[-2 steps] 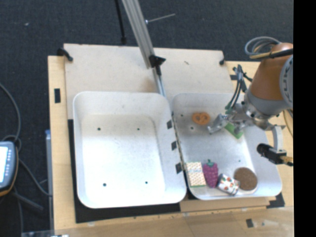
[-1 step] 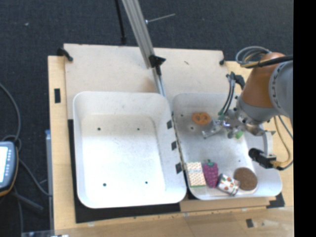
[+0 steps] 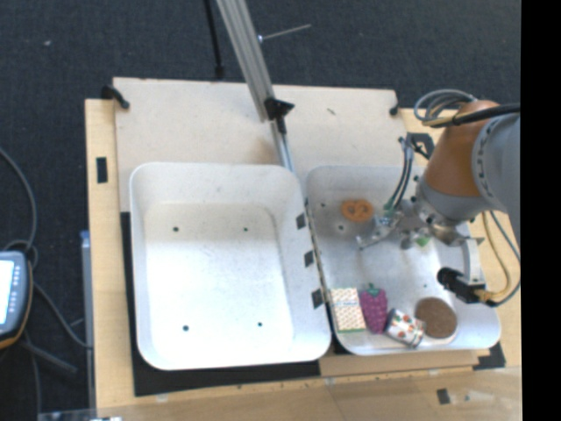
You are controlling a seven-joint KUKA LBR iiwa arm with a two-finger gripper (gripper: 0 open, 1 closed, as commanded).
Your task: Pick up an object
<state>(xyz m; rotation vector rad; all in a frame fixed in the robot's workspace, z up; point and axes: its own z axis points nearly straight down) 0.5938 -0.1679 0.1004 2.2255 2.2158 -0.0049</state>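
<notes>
The right bin (image 3: 337, 182) holds several small objects. An orange round piece (image 3: 356, 209) lies near its back. Along the front edge sit a pale patterned box (image 3: 347, 310), a magenta object (image 3: 374, 309), a small red-and-white cup on its side (image 3: 404, 327) and a brown disc (image 3: 436, 317). My gripper (image 3: 387, 232) reaches in from the right and hangs low over the middle of this bin, just to the right of and in front of the orange piece. Nothing shows between its fingers.
The left bin (image 3: 219, 266) stands beside the right one. A slanted metal pole (image 3: 250, 51) rises behind the bins. Cables (image 3: 491, 261) loop off the arm at the right bin's right edge. A handheld device (image 3: 10, 292) lies off the bench at far left.
</notes>
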